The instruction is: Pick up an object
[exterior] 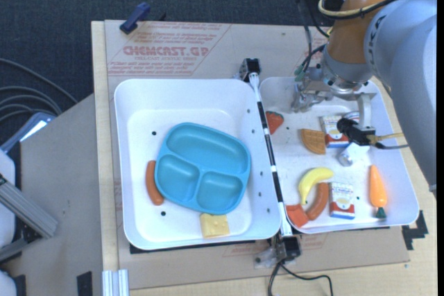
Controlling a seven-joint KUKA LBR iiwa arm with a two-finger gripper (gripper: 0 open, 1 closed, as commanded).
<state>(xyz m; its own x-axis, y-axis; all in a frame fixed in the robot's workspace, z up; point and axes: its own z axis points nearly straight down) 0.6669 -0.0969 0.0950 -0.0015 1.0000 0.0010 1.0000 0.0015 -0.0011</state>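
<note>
We see the gripper [307,99] low over the far edge of the right bin [401,210], its tip blurred against the white floor and partly hidden under the grey arm [409,45], so we cannot tell whether it is released or clenched, and nothing visibly sits in it. Just beside it, near the divider edge, lies a red wedge [275,123] whose pointing we cannot make out. Toward the bin's near edge, the banana [314,181] and sausage [319,201] slant from near-left to far-right, and the carrot [377,188] runs far to near along the right edge.
</note>
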